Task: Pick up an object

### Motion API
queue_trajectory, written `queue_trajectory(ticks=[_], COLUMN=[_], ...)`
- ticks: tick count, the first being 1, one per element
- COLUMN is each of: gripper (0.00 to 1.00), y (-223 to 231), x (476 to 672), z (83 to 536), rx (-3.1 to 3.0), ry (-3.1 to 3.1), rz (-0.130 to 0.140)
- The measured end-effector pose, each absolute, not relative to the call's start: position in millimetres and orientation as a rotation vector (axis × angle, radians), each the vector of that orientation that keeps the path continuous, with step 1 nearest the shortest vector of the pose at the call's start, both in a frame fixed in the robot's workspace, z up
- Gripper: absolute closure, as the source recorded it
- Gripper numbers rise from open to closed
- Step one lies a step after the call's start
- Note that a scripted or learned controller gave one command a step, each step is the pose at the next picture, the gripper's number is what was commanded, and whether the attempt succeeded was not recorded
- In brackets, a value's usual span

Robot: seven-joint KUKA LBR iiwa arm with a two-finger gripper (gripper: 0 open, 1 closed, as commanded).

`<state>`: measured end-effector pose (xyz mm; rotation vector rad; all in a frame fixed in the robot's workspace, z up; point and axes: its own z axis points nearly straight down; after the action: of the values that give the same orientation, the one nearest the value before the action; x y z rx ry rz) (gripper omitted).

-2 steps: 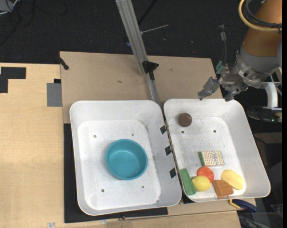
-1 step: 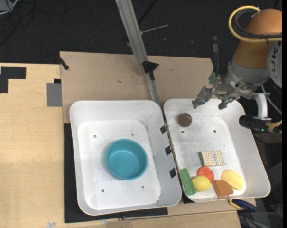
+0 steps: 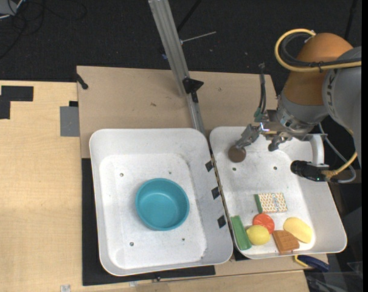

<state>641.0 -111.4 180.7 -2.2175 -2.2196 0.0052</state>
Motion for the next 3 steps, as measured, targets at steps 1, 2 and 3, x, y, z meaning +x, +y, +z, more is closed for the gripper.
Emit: queue_trajectory(ticks=[1,2,3], gripper=[0.0,1.0,1.0], y=[-111,-112,-118], x=[646.1,647.4,641.0], z=[119,133,191], rx=[-2.217,-2.222,-2.225], ry=[-2.219,-2.221,-2.223], rz=[0.006,0.0,-0.004])
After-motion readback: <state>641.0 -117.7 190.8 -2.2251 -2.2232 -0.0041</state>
